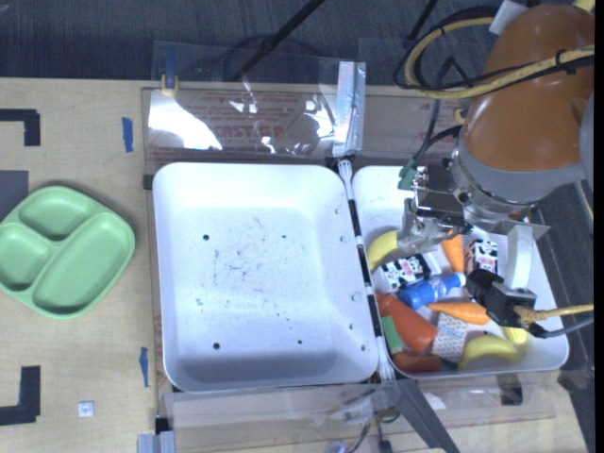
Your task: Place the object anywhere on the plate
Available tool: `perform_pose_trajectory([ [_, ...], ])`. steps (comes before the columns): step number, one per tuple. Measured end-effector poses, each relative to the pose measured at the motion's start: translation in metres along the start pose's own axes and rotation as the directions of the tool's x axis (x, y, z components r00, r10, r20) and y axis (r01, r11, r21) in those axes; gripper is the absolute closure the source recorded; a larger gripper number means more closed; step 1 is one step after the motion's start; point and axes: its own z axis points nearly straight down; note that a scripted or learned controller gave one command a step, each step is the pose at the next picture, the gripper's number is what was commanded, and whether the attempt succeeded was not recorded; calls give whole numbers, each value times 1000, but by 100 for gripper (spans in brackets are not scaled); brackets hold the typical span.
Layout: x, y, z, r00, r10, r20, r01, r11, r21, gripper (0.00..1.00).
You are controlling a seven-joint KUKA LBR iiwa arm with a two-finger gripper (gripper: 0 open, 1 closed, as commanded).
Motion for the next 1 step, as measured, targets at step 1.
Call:
perform_pose_trajectory([
  [1,1,1,-8,1000,-3,3,3,1000,1,100],
])
